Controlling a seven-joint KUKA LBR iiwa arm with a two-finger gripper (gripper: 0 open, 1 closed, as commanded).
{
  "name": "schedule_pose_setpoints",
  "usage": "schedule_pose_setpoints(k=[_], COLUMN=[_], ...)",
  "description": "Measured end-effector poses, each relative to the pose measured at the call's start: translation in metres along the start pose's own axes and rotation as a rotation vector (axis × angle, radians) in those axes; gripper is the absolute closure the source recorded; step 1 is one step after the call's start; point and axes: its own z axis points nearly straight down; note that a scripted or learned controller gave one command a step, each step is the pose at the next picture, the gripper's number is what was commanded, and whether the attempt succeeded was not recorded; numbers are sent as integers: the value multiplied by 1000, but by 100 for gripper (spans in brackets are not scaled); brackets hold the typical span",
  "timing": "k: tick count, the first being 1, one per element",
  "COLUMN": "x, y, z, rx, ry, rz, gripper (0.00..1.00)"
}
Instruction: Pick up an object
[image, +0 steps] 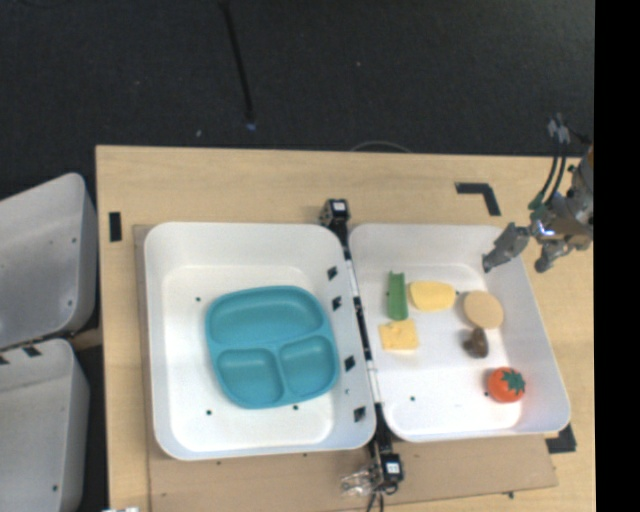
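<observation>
I can read no brand, label or writing on anything from my feed; the small black tags on the desk (120, 180) are too small to make out.

The gripper (527, 250) hangs over the upper right corner of the right bin (540, 400), near its rim. I see the two fingers (500, 250) spread apart with nothing between them.

The pickable items lie in that right bin, all well below and left of the gripper: a green strip (397, 296) standing lengthwise near the divider, a yellow rounded piece (432, 296) just beside it, a yellow cheese wedge (400, 336) under those, a tan round piece (483, 309) toward the right, a small dark brown lump (476, 343) just beneath it, and a red tomato-like toy (506, 385) closest to the lower right wall.

The lower left part of this bin's floor is bare, as is the strip along its top wall.

The left bin (170, 300) holds a teal divided plate (271, 345), with bare white floor all round it.
</observation>
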Motion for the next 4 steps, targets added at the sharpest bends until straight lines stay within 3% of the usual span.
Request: schedule_pose_setpoints(k=[1, 3, 4], x=[1, 1, 2], y=[2, 12, 17], z=[-7, 81, 143], rx=[-12, -8, -7], ry=[-2, -3, -3], rz=[-3, -1, 1], gripper=[0, 0, 0])
